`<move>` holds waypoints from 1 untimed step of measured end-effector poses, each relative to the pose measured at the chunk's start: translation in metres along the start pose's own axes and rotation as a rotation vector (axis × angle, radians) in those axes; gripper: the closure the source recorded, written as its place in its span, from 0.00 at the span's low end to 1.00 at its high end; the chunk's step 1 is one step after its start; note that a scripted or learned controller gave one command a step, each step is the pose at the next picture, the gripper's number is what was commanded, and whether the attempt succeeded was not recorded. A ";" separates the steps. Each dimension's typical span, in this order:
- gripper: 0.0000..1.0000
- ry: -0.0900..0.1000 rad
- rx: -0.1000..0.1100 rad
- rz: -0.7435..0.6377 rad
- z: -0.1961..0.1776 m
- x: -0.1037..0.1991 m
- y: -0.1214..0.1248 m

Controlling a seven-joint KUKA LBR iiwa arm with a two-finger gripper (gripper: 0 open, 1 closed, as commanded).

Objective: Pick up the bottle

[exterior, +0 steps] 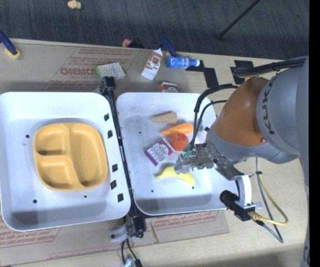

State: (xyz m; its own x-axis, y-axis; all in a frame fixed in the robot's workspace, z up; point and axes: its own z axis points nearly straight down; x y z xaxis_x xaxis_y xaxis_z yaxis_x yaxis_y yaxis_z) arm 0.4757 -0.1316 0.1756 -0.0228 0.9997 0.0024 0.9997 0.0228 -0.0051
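Soft, even light is falling from overhead, and the scene is looking moderately bright. The two white bins (15, 149) are glowing palest, with grey shadows pooling along their near inner walls. The arm (260, 121) is casting a faint shadow on the bench (60, 65). The dark floor (149, 10) beyond is staying dim. The whole picture is looking slightly soft and grainy; small printed details are perhaps too blurred to read.
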 end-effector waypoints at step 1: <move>1.00 -0.002 -0.002 0.260 -0.036 -0.051 -0.001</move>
State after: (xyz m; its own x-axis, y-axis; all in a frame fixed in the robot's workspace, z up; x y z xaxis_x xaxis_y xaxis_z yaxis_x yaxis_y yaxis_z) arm 0.4762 -0.1832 0.2114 0.2352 0.9719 -0.0004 0.9719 -0.2352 -0.0029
